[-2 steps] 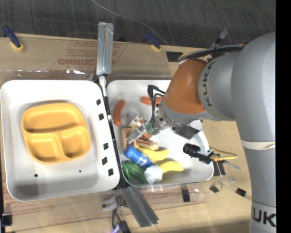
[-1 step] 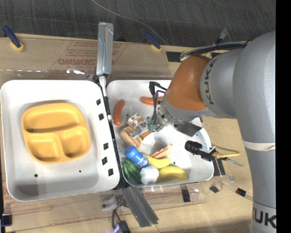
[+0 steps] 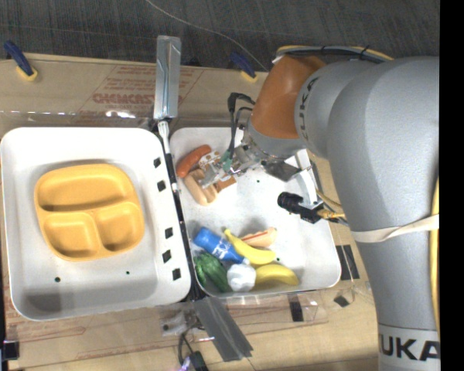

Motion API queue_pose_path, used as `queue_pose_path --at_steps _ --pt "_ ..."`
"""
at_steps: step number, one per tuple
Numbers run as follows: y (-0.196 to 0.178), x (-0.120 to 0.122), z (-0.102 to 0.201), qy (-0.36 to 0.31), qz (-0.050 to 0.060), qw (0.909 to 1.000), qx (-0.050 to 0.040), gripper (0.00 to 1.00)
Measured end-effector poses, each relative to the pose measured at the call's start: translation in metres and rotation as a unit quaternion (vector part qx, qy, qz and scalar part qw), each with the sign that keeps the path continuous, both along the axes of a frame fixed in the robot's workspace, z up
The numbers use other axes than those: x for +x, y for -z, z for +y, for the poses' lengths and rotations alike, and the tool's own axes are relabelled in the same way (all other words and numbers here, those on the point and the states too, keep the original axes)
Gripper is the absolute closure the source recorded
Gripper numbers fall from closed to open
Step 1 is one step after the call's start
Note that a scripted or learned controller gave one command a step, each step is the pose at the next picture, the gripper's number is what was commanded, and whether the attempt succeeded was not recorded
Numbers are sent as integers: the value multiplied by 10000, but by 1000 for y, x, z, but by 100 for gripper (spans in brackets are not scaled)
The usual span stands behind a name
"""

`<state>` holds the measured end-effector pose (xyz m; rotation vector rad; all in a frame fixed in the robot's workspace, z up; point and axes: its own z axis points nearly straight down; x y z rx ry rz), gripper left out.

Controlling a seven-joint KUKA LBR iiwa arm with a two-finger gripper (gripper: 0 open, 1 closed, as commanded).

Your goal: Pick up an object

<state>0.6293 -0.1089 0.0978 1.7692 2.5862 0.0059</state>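
Note:
My gripper (image 3: 213, 173) reaches down into the back left of the right bin (image 3: 322, 263), its fingers right at a hot dog in a bun (image 3: 195, 173). The sausage's red end (image 3: 192, 159) sticks out toward the bin's back left corner. Whether the hot dog sits between the fingers is unclear from above. Near the front of the same bin lie a blue bottle (image 3: 214, 243), a yellow banana (image 3: 254, 250), a green object (image 3: 209, 270) and a white lump (image 3: 241, 277).
The left bin (image 3: 31, 300) holds a yellow compartment tray (image 3: 88, 209). A metal divider (image 3: 166, 76) runs between the bins. The arm's bulky grey body (image 3: 379, 168) covers the right side of the bench. A black part (image 3: 297, 205) hangs over the right bin's middle.

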Motion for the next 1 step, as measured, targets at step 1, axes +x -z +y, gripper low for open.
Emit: queue_pose_path --at_steps 1 --pt "-97 23 48 1069 23 9943 14 100"
